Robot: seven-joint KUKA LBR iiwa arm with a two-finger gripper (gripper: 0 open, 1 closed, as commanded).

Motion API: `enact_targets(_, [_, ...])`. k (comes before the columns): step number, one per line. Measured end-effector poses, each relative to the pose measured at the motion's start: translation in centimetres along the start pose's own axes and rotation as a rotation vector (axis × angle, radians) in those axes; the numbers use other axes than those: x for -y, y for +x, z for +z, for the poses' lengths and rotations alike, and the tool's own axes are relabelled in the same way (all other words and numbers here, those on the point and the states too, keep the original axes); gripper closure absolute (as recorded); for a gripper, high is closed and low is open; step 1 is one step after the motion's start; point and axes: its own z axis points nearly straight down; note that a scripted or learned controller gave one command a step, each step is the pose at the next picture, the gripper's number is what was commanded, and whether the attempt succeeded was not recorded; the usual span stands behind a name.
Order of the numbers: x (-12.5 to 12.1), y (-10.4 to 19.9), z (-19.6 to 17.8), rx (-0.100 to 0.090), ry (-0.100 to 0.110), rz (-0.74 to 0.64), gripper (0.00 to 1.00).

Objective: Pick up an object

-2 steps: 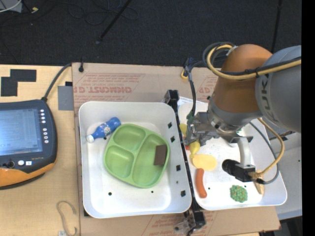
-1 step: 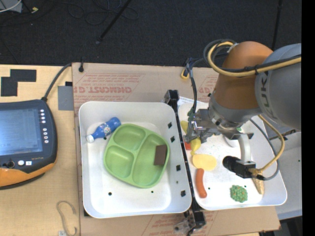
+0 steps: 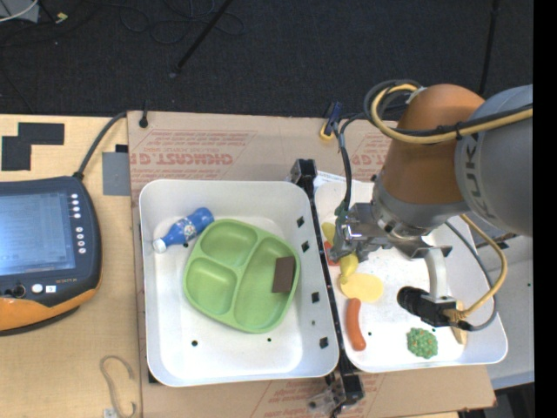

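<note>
My gripper hangs low over the left side of the right bin, under the grey and orange wrist. Just below it lies a small yellow piece, and beneath that a flat yellow piece. I cannot tell whether the gripper touches either one. Another yellow bit and a small red bit lie by the bin's left wall, partly hidden by the gripper. An orange sausage-shaped thing lies toward the front. A green bushy thing sits at the front right.
The left bin holds a green divided plate with a brown block on its right compartment. A blue and white bottle lies at the back left. A tablet rests on the bench to the left.
</note>
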Motion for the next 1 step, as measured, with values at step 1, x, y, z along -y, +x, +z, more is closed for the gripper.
enact_targets(1, [-1.57, 0.95, 0.86, 0.000, -0.003, 0.000, 1.00])
